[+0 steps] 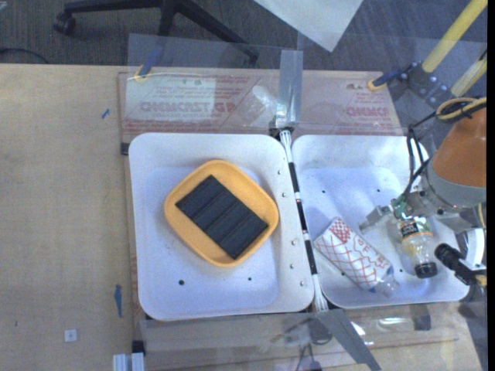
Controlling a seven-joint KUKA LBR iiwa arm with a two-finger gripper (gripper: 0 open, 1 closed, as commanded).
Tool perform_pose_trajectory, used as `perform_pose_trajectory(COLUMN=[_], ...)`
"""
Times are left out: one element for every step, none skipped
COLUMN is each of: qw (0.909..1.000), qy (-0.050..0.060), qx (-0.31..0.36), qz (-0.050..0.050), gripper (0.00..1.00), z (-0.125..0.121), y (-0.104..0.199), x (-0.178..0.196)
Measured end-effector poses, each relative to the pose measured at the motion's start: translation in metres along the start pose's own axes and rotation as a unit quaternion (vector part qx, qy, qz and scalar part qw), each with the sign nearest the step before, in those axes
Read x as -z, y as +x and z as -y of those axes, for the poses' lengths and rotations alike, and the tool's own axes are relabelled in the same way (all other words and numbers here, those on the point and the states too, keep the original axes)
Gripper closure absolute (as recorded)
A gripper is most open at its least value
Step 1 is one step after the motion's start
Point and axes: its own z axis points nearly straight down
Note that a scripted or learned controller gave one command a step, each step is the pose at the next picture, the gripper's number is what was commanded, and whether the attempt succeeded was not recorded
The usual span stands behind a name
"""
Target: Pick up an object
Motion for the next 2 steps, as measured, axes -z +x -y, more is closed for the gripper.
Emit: perform_pose_trajectory(qw=[0.9997,1.0000], qy=[-0.001,-0.002], qx=[0.025,0.005], qz=[-0.004,0.001], gripper=[0.00,0.00], z=[-0.022,-0.063], y=[-0.008,-0.013], x=[-0.001,-0.003])
